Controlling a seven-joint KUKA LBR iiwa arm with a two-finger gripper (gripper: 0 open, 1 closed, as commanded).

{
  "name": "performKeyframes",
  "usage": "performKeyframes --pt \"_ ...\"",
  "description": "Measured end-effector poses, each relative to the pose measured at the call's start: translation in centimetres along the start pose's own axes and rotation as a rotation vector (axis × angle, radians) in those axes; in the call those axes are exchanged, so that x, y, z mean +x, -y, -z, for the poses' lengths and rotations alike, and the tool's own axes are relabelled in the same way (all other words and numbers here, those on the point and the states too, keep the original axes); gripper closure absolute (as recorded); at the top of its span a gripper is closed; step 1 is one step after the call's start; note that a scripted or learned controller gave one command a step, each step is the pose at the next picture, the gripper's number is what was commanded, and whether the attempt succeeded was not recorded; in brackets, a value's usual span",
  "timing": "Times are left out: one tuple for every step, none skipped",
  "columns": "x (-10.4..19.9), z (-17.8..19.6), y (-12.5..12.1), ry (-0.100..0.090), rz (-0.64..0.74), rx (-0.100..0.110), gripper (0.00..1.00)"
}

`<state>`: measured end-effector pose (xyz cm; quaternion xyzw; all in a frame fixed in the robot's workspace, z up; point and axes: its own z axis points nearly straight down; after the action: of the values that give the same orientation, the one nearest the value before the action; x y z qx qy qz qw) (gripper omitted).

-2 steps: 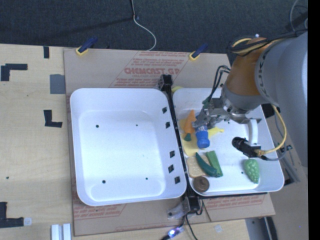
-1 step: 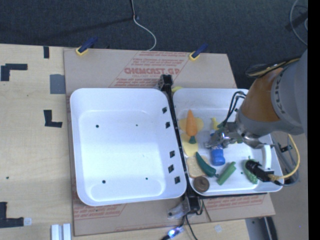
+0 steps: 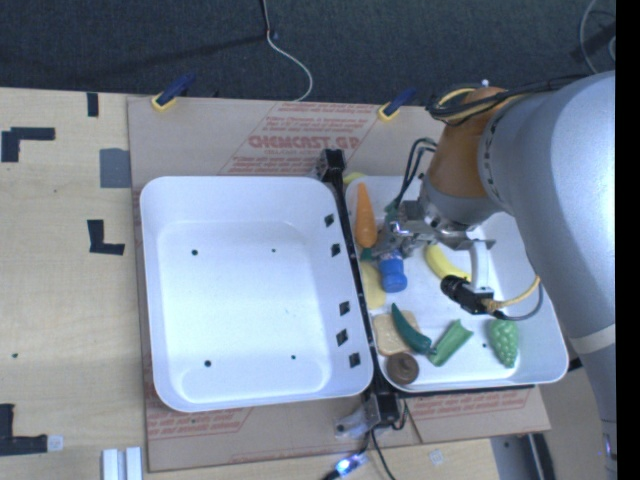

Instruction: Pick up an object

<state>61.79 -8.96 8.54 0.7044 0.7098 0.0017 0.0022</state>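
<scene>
My gripper (image 3: pixel 398 240) reaches down into the right bin (image 3: pixel 535 363), at its left half. Directly under it lies a small blue cylinder (image 3: pixel 392 274), touching or nearly touching the gripper's tip. An orange carrot (image 3: pixel 365 216) lies just left of the gripper along the bin's wall. A yellow banana (image 3: pixel 440 261) lies just to its right. I see nothing lifted off the bin floor.
Nearer the front lie a pale yellow piece (image 3: pixel 372 290), a teal curved object (image 3: pixel 410 330), a green cucumber (image 3: pixel 450 342), green grapes (image 3: pixel 504 340), a tan slice (image 3: pixel 386 336) and a brown disc (image 3: pixel 402 369). The left bin (image 3: pixel 160 268) adjoins, with black clips (image 3: pixel 345 308) on the shared wall.
</scene>
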Motion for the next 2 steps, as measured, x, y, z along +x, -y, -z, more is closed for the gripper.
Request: performKeyframes --pt "3.5 10.5 7.2 -0.003 -0.004 0.002 1.0" --pt "8.2 9.9 6.6 -0.002 -0.001 0.008 1.0"
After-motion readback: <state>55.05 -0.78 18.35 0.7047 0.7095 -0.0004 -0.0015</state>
